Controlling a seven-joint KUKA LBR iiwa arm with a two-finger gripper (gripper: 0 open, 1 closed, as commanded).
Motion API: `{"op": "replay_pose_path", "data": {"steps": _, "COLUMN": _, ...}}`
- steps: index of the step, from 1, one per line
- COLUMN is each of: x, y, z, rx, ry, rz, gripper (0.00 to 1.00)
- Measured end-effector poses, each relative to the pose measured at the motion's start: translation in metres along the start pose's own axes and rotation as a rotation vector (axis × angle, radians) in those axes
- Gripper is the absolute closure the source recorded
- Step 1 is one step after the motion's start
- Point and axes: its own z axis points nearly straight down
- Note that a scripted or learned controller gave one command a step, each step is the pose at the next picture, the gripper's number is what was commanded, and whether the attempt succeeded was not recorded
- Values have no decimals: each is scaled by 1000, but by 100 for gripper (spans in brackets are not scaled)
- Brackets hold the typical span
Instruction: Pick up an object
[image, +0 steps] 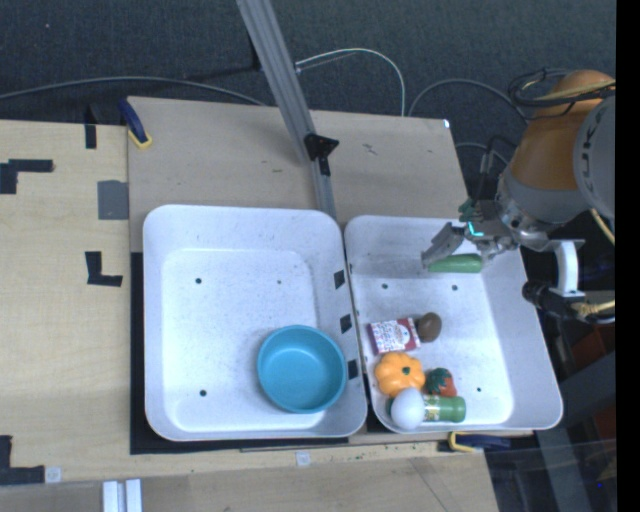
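My gripper (441, 250) hangs over the far part of the right bin (520, 340), near its back right corner. A green elongated object (460, 265) sits right under the gripper's tip, touching or nearly touching it; I cannot tell whether it is held. Nearer the front of the same bin lie a red and white packet (391, 334), a small brown object (429, 326), an orange pumpkin-like toy (398, 373), a white egg shape (406, 408) and a green and red item (441, 395).
A blue bowl (300, 368) stands in the left bin (200, 300), at its front right. A grey pole (290, 90) slants in from the top and ends at the bins' back edge. Cables run behind the bench.
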Motion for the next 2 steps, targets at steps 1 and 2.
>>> {"op": "replay_pose_path", "data": {"steps": 1, "x": -7, "y": -8, "z": 58, "rx": 7, "ry": -1, "rz": 2, "gripper": 0}}
{"op": "replay_pose_path", "data": {"steps": 2, "x": -7, "y": -8, "z": 109, "rx": 0, "ry": -3, "rz": 1, "gripper": 0}}
